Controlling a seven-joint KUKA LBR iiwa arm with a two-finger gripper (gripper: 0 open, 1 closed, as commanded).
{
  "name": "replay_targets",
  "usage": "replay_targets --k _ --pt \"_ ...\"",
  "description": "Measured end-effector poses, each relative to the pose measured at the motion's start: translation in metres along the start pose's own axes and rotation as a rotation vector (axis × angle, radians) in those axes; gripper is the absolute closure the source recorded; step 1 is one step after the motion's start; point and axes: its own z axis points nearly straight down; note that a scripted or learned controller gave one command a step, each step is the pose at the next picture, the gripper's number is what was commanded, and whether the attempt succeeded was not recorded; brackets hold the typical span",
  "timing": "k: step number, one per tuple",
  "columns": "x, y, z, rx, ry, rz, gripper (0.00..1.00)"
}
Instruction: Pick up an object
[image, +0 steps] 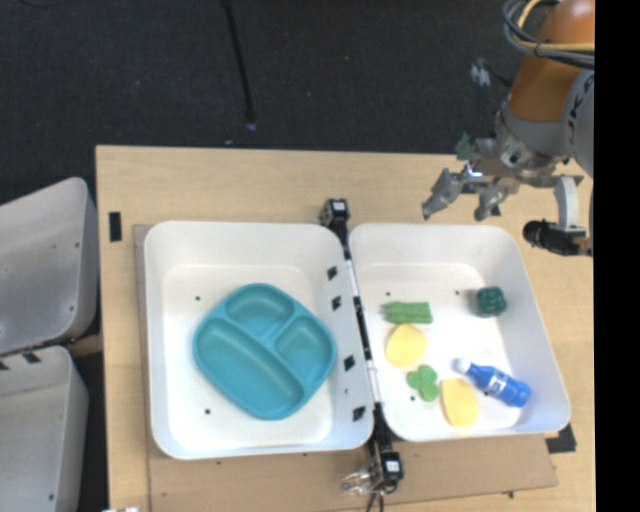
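Camera view: the jaws (462, 200) hang spread open with nothing between them, above the wooden worktop (250, 185) just past the far rim of the right bin (440, 238). All 6 objects lie in that bin, nearer the camera than the jaws. The dark green lump (490, 300) sits closest, below and slightly right. The green block (407, 313) and yellow disc (405, 345) lie below-left; the green clover (424, 381), yellow oval (459, 403) and blue bottle (496, 383) lie farthest. Well left, the left bin (160, 300) holds a teal tray (262, 349).
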Motion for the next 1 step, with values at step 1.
replay_targets --k 1 --pt "0.0005 0.0018 -0.0096 -0.013 -0.002 -0.002 0.00"
